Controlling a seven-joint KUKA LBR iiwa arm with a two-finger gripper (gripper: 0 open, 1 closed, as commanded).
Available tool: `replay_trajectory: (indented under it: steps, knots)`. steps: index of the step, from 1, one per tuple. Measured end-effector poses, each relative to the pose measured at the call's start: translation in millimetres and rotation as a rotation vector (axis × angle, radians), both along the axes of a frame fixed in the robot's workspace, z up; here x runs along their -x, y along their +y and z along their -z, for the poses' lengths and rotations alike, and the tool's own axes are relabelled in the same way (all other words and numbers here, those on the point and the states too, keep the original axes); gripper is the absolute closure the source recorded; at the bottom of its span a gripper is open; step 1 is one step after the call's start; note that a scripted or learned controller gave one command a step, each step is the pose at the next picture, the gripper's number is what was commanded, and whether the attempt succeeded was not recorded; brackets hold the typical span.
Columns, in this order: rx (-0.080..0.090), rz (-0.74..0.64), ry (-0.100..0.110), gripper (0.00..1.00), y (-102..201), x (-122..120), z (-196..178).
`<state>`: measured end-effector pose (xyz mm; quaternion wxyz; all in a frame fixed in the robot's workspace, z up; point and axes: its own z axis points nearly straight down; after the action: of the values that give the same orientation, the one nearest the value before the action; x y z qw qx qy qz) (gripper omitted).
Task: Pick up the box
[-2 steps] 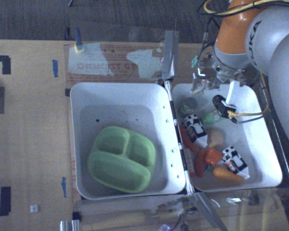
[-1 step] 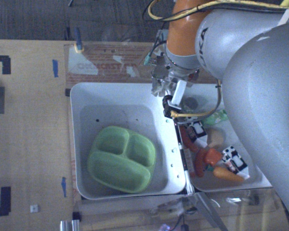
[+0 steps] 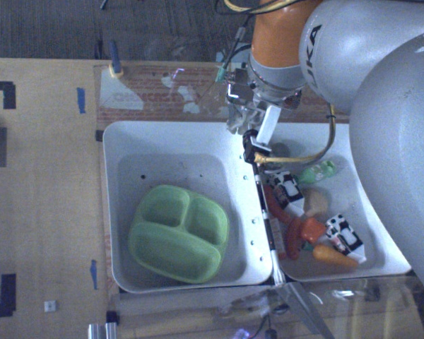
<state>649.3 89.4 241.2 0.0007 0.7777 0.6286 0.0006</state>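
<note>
- Box (image 3: 288, 188): I take the small black-and-white patterned carton at centre right of the frame, in the right bin (image 3: 373, 224) close to the wall between the bins, to be my target. It lies tilted and touches the clutter below it.
- Left bin (image 3: 113, 189), centre left: it holds a green tray (image 3: 178, 233) with compartments, well apart from the box.
- Gripper (image 3: 239, 119), upper centre: it hangs over the far end of the wall between the bins, above the box in the frame and not touching it. I cannot tell whether it is spread or pressed together, and I see nothing pinched.
- Right bin clutter: a red thing (image 3: 297, 232) sits just below the box, a pale lump (image 3: 315, 203) beside it and a green thing (image 3: 318, 170) up and to the right. Lower right lie an orange thing (image 3: 333, 258) and a second patterned box (image 3: 344, 235).
- Handling, as I judge it: probably light, stiff card that could dent under a hard squeeze, with printed faces that may be slick.
- I would close across its two narrow sides near the middle, from above. The bin wall and the red thing leave little room on either side.
</note>
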Motion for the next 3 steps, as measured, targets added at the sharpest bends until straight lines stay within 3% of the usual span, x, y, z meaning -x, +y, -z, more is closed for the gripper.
replay_trajectory:
  steps: [1, 2, 3]
  knots:
    - [0.0, -0.042, 0.0, 1.0, 93, -14, -142]
    - [0.0, -0.076, 0.004, 1.0, 136, 0, -2]
    - [-0.006, -0.004, -0.018, 1.0, 135, 52, 128]
